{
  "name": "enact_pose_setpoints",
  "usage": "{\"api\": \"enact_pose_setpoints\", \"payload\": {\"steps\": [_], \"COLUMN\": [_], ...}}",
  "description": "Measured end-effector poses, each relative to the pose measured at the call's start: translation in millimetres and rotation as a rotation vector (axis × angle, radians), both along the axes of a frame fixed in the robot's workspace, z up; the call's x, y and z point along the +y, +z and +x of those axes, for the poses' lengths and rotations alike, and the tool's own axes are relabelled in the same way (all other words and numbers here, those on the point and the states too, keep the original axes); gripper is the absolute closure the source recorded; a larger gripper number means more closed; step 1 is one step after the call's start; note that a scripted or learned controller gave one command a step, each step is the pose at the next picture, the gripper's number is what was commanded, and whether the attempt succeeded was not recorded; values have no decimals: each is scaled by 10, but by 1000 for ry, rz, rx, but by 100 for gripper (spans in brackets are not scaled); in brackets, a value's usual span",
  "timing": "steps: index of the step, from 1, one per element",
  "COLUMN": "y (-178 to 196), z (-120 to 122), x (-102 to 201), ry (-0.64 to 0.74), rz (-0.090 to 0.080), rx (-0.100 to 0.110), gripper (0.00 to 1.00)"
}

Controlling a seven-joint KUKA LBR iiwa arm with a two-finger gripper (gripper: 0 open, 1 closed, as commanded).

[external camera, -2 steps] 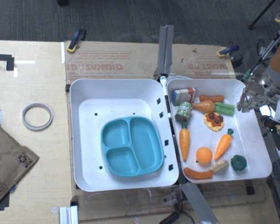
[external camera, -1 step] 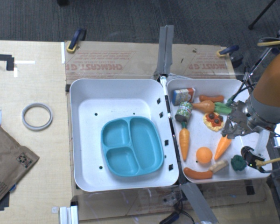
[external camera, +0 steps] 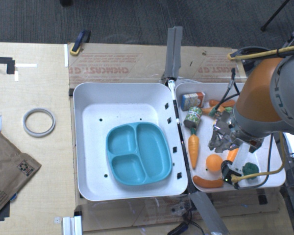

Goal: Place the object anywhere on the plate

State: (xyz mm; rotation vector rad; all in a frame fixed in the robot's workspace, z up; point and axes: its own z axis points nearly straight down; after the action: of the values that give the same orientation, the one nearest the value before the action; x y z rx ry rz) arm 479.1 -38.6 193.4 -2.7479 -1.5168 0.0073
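A turquoise plate (external camera: 138, 152) with three compartments lies in the left bin (external camera: 88, 131), nothing on it. In the right bin (external camera: 274, 180) lie a carrot (external camera: 193, 150), an orange ball (external camera: 214, 163), an orange-brown sausage-shaped piece (external camera: 207, 182), a small can (external camera: 193, 116), a blue and orange box (external camera: 192, 100) and a green item (external camera: 250, 169). My gripper (external camera: 218, 142) hangs over the right bin, just above and right of the orange ball, right of the carrot. The wrist hides its fingertips.
A tape ring (external camera: 39, 122) and a cardboard box (external camera: 7, 173) lie on the bench to the left. A grey divider post (external camera: 174, 53) stands between the bins at the back. A yellow cable (external camera: 250, 177) loops near the right bin's front.
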Motion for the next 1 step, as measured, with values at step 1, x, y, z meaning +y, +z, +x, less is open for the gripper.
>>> {"api": "enact_pose_setpoints", "payload": {"steps": [1], "y": [-32], "z": [-19], "x": [1178], "ry": [210], "rz": [-1], "rx": [-1], "gripper": [100]}}
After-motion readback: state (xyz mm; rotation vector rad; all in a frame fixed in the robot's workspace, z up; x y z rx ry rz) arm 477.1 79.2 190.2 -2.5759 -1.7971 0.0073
